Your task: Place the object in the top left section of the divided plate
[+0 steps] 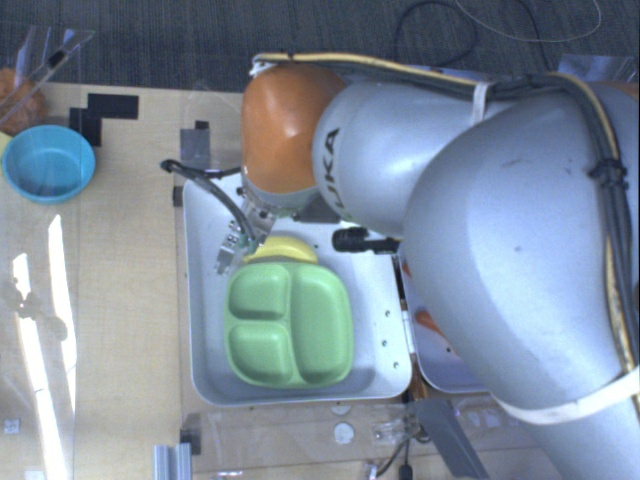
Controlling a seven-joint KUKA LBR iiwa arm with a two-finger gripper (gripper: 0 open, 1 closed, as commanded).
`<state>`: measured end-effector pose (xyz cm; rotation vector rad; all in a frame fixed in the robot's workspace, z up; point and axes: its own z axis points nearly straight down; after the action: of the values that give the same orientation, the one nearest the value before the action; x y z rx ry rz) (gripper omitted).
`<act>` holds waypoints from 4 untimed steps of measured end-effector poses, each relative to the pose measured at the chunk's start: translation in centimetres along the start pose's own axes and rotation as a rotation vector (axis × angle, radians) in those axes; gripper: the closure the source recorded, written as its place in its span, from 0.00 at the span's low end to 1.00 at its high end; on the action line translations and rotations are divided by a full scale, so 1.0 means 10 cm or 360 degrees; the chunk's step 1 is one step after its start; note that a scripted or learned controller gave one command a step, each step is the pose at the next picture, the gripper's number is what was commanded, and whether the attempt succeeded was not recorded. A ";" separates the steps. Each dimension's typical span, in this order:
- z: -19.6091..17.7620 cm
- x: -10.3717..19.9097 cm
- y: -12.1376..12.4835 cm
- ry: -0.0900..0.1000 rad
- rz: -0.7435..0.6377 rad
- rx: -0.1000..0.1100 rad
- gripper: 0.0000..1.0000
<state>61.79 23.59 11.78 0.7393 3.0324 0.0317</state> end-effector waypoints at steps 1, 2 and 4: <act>0.00 0.00 0.00 0.0000 0.0000 0.0000 0.00; 0.00 0.00 0.00 0.0000 0.0000 0.0000 0.00; 0.00 0.00 0.00 0.0000 0.0000 0.0000 0.00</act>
<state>61.79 23.59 11.78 0.7393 3.0324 0.0317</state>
